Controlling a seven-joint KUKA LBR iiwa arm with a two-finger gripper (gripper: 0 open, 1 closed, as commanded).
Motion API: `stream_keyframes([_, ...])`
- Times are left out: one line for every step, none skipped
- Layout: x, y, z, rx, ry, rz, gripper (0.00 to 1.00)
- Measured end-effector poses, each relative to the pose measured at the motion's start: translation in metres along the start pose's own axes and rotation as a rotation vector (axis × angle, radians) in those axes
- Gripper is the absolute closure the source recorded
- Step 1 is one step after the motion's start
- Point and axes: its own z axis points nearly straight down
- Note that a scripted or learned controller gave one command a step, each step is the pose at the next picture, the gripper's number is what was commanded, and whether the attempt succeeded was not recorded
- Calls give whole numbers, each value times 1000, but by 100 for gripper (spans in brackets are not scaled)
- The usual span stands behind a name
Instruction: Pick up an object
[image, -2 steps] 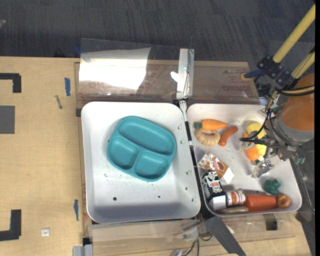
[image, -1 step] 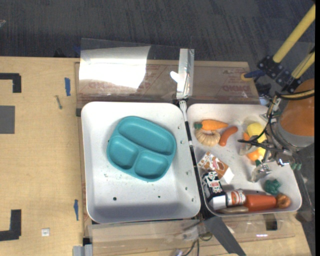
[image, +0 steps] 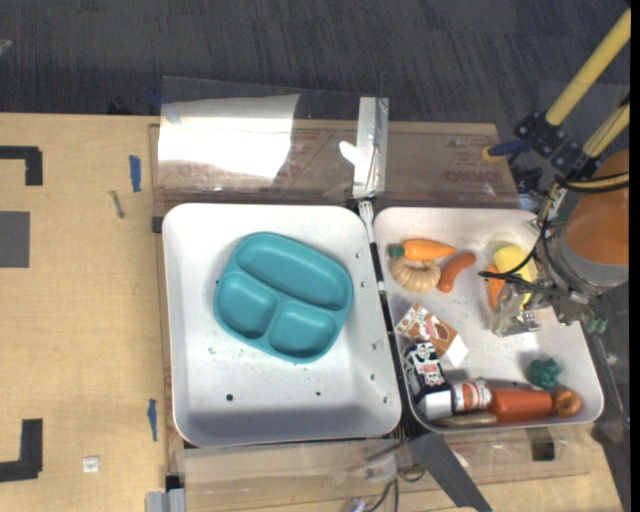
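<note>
Tool (image: 517, 318) hangs low in the right bin (image: 590, 350) near the table's right edge, beside a yellow toy (image: 510, 260); its grip state is unclear.

A pale tan wooden benchtop (image: 80, 300) serves as the landmark; it spreads across the lower and left part of the scene. Beyond its far edge lies a dark grey carpeted floor (image: 300, 45). Black L-shaped tape marks (image: 28, 165) sit on the benchtop near its left edge, with a second such mark (image: 25, 448) nearer the front edge. Short strips of blue tape (image: 135, 172) stand just right of the upper mark. A clear plastic sheet (image: 230, 145) lies along the benchtop's far edge and catches a bright white glare from overhead light. A flat brown cardboard panel (image: 440, 165) lies along the same far edge, right of the sheet.
</note>
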Motion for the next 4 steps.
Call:
stream_keyframes([0, 0, 1, -1, 2, 0, 0])
stream_keyframes([4, 2, 14, -3, 13, 116, 0])
stream_keyframes([-1, 2, 0, 1, 0, 115, 100])
stream_keyframes([-1, 2, 1, 0, 2, 115, 0])
